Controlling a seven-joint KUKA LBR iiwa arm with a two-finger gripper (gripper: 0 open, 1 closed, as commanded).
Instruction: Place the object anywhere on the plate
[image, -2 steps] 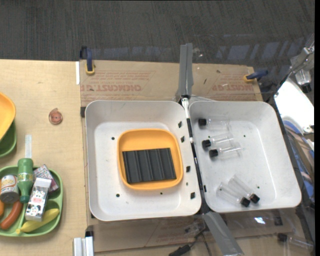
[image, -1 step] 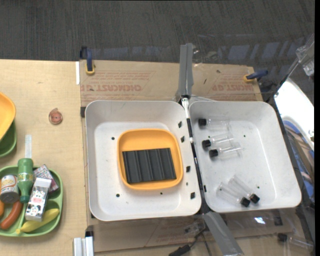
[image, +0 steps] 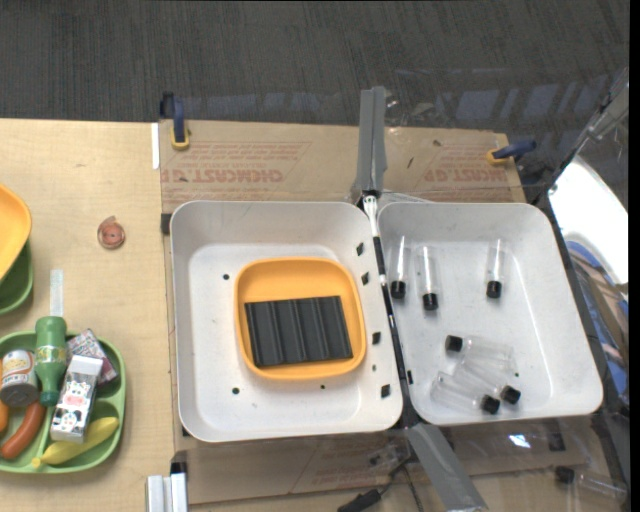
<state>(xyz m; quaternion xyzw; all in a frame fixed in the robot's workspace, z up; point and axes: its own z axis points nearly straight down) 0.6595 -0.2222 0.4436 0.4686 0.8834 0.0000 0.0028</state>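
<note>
Plate (image: 300, 276): centred in left bin (image: 200, 400), ready as target.
Vials (image: 430, 280): right bin (image: 560, 300), 3 o'clock of plate, awaiting pick.

We see the wooden bench (image: 80, 180) bearing two white bins (image: 200, 400), a cardboard sheet (image: 260, 165) beneath them, and, left of the bins, a green toy-food tray (image: 100, 440) and a small pink disc (image: 111, 233).

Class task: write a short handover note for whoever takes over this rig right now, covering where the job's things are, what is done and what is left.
Left bin: orange plate with a dark ribbed insert.
Right bin: clear vials with black caps, three lying in a row near the back, the others in a loose cluster near the front.
Done: no vial on the plate.
Left: pick one vial and set it on the plate.
</note>
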